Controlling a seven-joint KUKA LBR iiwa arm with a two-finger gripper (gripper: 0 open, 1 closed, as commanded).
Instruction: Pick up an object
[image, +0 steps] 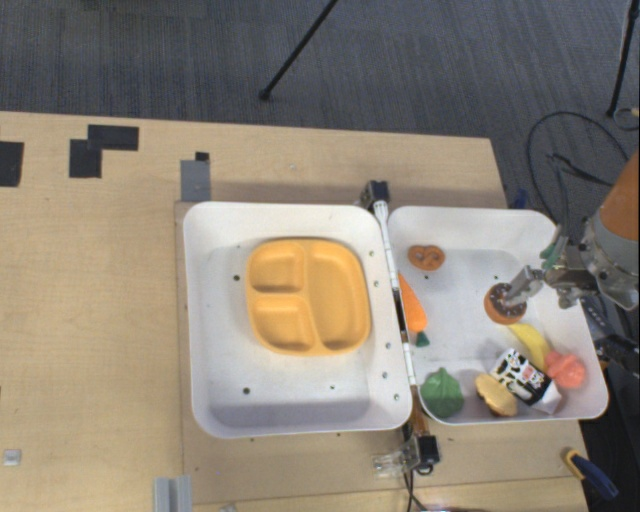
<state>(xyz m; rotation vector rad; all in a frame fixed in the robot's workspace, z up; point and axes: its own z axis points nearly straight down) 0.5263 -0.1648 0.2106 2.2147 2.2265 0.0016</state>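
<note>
End effector (522, 286) near right bin's (470, 225) edge.

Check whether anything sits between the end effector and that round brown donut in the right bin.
Nothing visible does. The end effector is right at the donut, its tip at the donut's upper right edge. The banana lies just below, off that line.

Looks like a robotics lab. Plywood bench (100, 330) marked with black tape squares (100, 148), standing on grey carpet (450, 60). Two white bins (215, 400) clamped side by side left of the gripper (522, 290), toy food (440, 392) below it, loose cables (570, 150) above.
</note>
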